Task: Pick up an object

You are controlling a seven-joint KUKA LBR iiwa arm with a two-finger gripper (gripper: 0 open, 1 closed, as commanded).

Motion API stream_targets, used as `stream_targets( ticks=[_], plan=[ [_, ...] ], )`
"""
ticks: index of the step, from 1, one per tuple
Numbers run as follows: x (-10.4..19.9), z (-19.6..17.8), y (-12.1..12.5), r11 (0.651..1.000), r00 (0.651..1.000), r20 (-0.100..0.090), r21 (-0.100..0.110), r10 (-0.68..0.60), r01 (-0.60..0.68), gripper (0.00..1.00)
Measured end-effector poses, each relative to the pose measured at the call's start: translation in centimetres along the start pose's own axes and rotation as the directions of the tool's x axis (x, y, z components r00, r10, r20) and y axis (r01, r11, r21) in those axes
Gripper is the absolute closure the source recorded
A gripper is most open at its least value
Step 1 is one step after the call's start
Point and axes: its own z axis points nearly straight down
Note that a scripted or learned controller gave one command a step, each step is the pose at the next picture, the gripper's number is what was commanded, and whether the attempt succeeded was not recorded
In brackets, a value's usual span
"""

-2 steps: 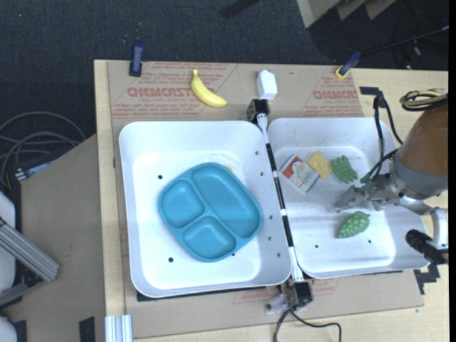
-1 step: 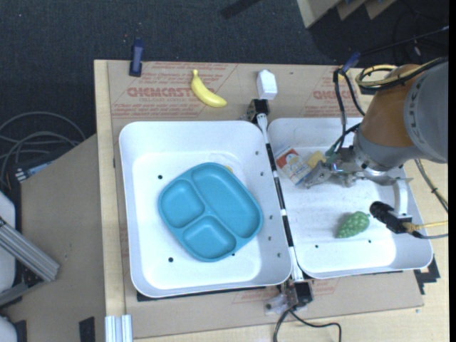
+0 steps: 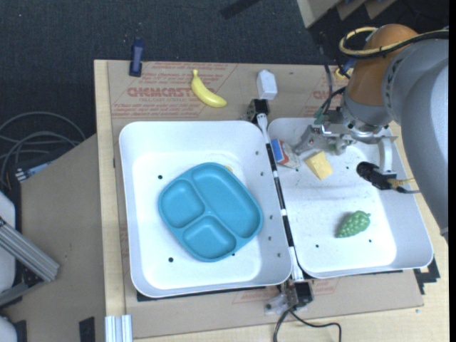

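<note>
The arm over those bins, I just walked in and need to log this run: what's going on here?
The grey and orange arm reaches in over the right bin, its gripper hovering at the bin's far end just above a yellow block. Nothing visibly sits between its fingers. A green grape bunch lies nearer the front, and a blue divided plate sits in the left bin. A banana rests on the bench.

Dark blue-grey carpet (image 3: 107, 13) is covering the floor around the bench. Grey cables (image 3: 32, 144) are lying coiled on it at the left, near a metal rail (image 3: 28, 251).
</note>
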Motion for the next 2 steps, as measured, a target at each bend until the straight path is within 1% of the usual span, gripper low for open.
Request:
stream_targets(
  ticks=[1,2],
  plan=[
    [-0.13,-1.1,-0.03,1.0,1.0,0.004,0.002,0.0,0.0,1.0],
    [-0.12,-1.06,-0.05,1.0,1.0,0.004,0.003,0.0,0.0,0.0]
  ],
)
